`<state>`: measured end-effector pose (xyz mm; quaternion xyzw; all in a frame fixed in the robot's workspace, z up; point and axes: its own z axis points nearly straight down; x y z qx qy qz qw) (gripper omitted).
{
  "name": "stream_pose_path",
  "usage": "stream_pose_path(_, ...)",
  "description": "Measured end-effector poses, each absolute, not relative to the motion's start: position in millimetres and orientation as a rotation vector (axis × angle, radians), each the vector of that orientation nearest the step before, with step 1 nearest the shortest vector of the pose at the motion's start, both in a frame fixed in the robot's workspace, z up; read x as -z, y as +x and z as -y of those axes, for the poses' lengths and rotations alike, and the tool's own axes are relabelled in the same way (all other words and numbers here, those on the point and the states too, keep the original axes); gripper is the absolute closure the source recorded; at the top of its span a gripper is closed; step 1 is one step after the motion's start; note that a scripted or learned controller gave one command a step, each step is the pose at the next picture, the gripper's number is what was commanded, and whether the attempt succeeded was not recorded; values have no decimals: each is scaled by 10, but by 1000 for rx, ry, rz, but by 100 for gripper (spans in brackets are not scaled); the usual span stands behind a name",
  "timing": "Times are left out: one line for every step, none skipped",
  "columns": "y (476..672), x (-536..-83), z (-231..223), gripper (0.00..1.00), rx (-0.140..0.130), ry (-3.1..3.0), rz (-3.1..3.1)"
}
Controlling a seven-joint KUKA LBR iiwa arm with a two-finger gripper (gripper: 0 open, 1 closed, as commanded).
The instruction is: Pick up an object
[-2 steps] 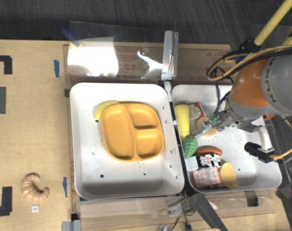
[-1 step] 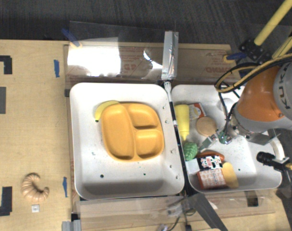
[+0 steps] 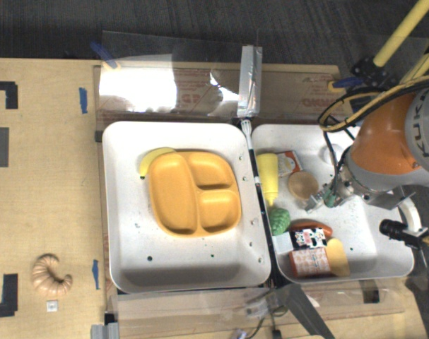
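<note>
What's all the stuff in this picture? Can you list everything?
Bins: 2, white, side by side on the bench.
Tray: 1, yellow-orange, three sections, left bin.
Banana: 1, yellow, under the tray's far-left edge.
Bottle: 1, yellow, right bin.
Broccoli: 1, green, right bin.
Can: 1, red-labelled, right bin's near edge.
Croissant: 1, tan, on the bench left of the bins.
Arm: 1, grey and orange, over the right bin.

A mustard-yellow three-compartment plastic tray fills the white left bin; at its four o'clock lies a knobbly green toy.
</note>
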<state>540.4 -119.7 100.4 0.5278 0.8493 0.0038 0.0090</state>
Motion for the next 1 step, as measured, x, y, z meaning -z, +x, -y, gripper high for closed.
stream_pose_path(5416, -1106, 1193, 100, -15, 1648, -2649)
